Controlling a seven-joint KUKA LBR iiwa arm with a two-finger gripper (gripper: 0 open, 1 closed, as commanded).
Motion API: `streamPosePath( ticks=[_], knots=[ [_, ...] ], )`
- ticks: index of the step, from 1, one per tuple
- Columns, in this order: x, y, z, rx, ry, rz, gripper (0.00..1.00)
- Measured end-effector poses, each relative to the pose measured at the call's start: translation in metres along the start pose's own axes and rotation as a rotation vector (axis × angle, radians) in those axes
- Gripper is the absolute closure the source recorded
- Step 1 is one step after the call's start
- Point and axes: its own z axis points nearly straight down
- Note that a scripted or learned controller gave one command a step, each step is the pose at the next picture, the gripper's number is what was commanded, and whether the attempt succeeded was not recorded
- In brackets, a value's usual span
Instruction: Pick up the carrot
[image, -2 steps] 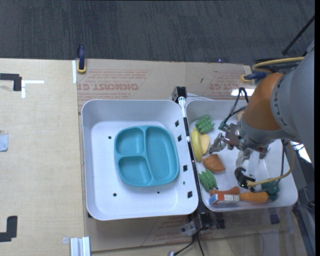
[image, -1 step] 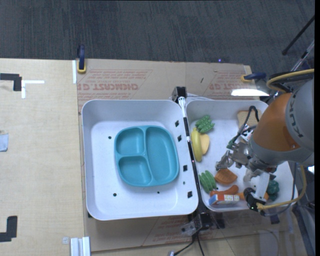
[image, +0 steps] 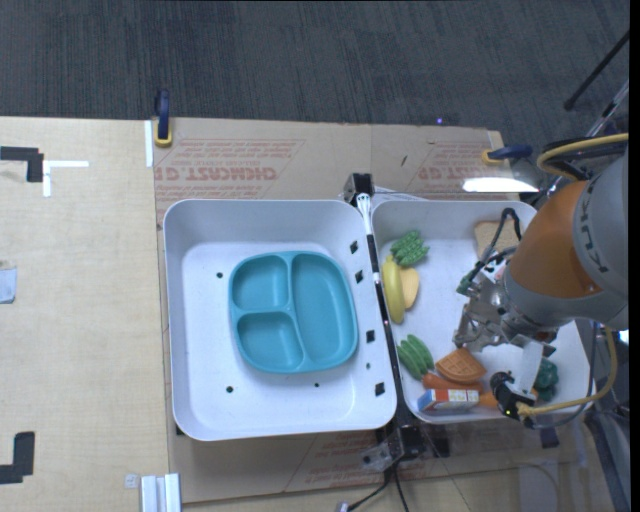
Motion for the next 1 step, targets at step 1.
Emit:
streamPosePath(
  ticks=[1],
  knots=[
    [0.081, -0.0291, -0.0913, -0.002, 0.0, 0.281, 1.0]
  ],
)
